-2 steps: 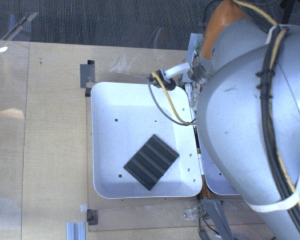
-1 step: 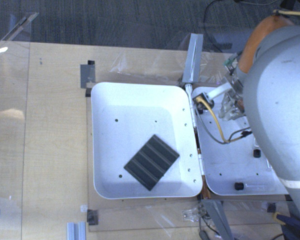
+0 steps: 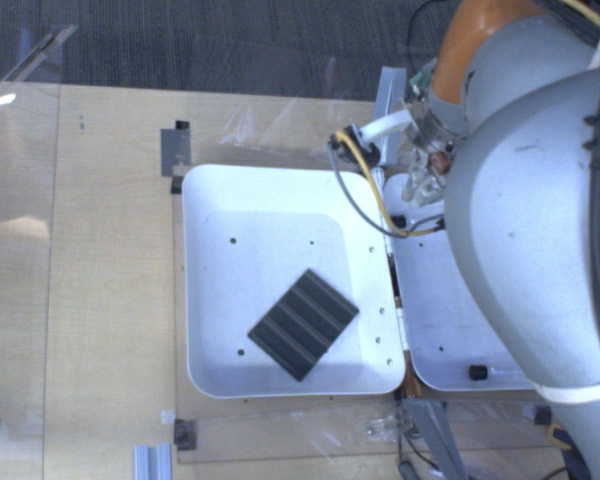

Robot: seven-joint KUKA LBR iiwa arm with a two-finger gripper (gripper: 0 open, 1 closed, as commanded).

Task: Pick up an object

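Observation:
A dark grey ribbed rectangular block (image 3: 304, 324) lies flat and turned diagonally in the near half of the left bin (image 3: 212, 268). My gripper (image 3: 421, 182) hangs over the far left corner of the right bin (image 3: 435, 298), just past the wall that divides the two bins. It is well apart from the block, up and to the right of it. The grey arm (image 3: 540, 218) covers most of the right bin.
A small dark piece (image 3: 477, 372) sits near the front edge of the right bin. A yellow and black cable (image 3: 365, 193) loops from the wrist over the far right corner of the left bin. Wooden bench top surrounds the bins.

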